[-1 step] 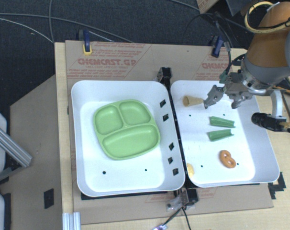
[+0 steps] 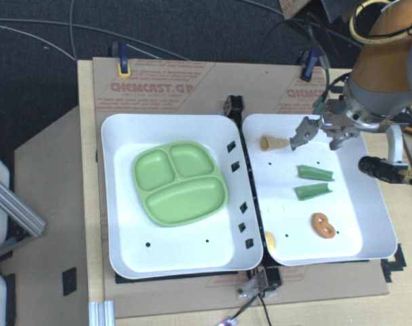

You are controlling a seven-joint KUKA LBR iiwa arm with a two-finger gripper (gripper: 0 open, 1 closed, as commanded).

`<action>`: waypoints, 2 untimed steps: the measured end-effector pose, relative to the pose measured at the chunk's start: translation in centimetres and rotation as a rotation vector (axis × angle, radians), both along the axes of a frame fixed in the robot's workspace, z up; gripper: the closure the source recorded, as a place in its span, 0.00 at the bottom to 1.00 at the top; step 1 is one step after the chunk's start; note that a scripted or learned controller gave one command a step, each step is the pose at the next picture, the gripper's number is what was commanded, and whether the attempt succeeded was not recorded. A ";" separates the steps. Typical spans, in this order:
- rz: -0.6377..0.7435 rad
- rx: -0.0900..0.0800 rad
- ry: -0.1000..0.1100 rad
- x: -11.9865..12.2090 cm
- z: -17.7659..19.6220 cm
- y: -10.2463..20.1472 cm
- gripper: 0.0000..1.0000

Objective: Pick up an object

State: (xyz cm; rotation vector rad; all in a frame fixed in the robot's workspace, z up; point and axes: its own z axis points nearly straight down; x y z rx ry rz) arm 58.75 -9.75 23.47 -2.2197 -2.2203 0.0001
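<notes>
A cardboard-topped bench point(image 2: 192, 80) over dark carpet carries two shallow white bins side by side. Nearest the camera, at the front rim of the right bin point(image 2: 369, 246), lies a small yellow scrap point(image 2: 269, 239), and just behind it a pretzel-like orange ring point(image 2: 322, 225). Farther back sit two green pieces point(image 2: 313, 182), one behind the other and close together. The left bin point(image 2: 117, 182) holds a green divided plate point(image 2: 180, 182) (no part of this pick, by the look of it). At the back of the right bin a tan cone-shaped piece point(image 2: 272, 142) rests near the divider, and the gripper point(image 2: 321, 136) hangs just beside it to the right, fingers spread wide with nothing between them. I judge this the approach step: nothing is lifted yet. The next move calls for centring over one piece, likely the cone or the upper green one, then descending and closing.
</notes>
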 end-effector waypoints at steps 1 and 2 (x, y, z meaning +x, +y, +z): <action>-0.001 0.000 0.002 0.5 -5.3 -0.9 0.00; 0.000 0.001 0.004 -0.2 -10.8 -0.1 0.00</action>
